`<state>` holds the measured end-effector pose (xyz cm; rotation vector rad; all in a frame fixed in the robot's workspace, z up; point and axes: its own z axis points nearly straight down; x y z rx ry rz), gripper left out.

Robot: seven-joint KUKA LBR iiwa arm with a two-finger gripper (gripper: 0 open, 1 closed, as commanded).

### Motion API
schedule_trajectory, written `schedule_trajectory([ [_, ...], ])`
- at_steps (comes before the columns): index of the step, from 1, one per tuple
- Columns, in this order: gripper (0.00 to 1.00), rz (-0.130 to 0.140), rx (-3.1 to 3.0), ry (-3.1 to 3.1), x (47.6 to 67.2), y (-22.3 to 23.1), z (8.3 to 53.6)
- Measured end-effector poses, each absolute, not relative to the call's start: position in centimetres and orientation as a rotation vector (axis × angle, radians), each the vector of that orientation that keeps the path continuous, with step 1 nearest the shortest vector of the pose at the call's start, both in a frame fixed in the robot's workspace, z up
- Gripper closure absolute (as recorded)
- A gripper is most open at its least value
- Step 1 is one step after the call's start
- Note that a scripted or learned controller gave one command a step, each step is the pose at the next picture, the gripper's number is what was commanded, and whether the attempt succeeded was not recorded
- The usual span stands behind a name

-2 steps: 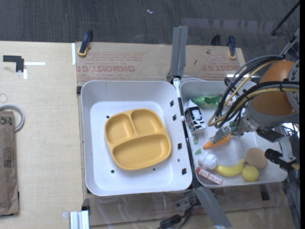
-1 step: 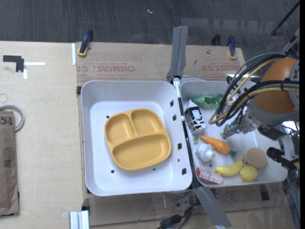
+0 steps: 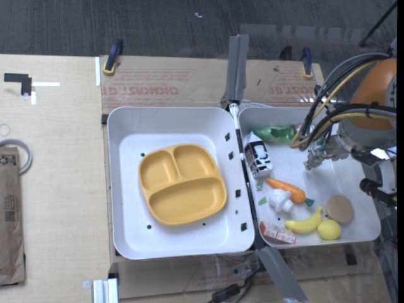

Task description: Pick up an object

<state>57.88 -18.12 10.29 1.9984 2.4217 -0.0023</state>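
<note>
Arm over the right bin, toys scattered beneath it.

The gripper [image 3: 314, 161] hangs over the right bin [image 3: 372, 235]; whether it is apart or together I cannot tell. Left and near of it lie a carrot [image 3: 285, 186], banana [image 3: 303, 223], lemon [image 3: 329, 230] and brown disc [image 3: 339, 209]. A yellow divided plate [image 3: 182, 183] sits in the left bin [image 3: 126, 232].

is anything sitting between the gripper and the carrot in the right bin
Nothing visible does. The gripper is above bare bin floor, up and right of the carrot. The white item lies just below the carrot, off that line.
</note>
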Motion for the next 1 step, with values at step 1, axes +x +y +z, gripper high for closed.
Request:
schedule_trajectory([
  [1,0.00,-0.002,1.998,2.422,57.89,-18.11,10.28],
])
